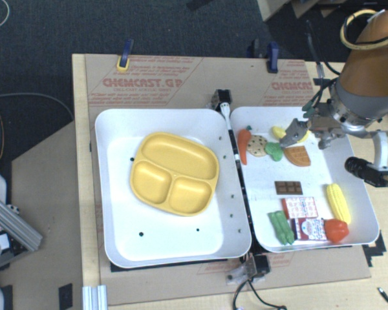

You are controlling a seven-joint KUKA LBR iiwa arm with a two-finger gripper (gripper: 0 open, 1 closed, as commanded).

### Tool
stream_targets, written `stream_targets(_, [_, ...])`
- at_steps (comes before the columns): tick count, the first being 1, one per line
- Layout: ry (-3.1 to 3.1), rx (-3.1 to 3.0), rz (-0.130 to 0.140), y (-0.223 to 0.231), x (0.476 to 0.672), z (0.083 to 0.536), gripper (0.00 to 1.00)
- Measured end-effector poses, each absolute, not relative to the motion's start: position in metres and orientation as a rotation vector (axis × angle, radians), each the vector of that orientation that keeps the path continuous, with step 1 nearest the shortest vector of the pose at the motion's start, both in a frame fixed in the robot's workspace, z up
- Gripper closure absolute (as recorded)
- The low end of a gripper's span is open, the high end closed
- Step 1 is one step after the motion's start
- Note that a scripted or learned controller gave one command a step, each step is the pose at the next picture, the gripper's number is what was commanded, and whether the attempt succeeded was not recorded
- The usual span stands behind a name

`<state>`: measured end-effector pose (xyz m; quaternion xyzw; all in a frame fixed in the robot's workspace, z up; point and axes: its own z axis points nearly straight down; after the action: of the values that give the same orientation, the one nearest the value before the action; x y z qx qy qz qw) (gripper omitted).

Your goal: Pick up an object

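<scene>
Toward the upper right of the frame, your gripper point(296, 133) hangs over the top part of the right bin point(362, 202), just above a cluster of toy food; at this slant you cannot tell whether it has closed on anything, and nothing shows plainly as held. You should judge this as the approach or grasp step of the pick, with no object visibly lifted. Nearest the tool are a small yellow piece point(279, 132), a green piece point(273, 152), a cookie point(257, 146) and an orange wedge point(298, 155), all crowded close together, with a carrot point(243, 144) standing just left of them by the bin's inner wall. Because they sit so tightly, your next move probably calls for a clean descent on one item alone, then a straight lift, or a neighbour may be nudged or dragged along. Lower in the same bin lie a chocolate bar point(288, 187), a corn cob point(337, 202), two red-and-white cartons point(304, 217), a green vegetable point(281, 227) and a red tomato point(336, 230), all well apart from the tool. Across the middle divider, the left bin point(116, 134) holds a yellow compartment tray point(174, 173), resting tilted near its centre, with nothing lying in its three sections.
</scene>
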<state>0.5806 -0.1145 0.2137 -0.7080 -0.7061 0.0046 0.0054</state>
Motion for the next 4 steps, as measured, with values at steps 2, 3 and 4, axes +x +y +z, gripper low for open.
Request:
stream_targets(2, [-2.22, -2.217, 0.004, -0.107, 0.591, 0.169, 0.0])
stream_targets(3, [-2.217, -2.217, 0.006, -0.108, 0.584, 0.124, 0.0])
stream_targets(4, [-2.217, -2.218, 0.005, -0.107, 0.583, 0.082, 0.0])
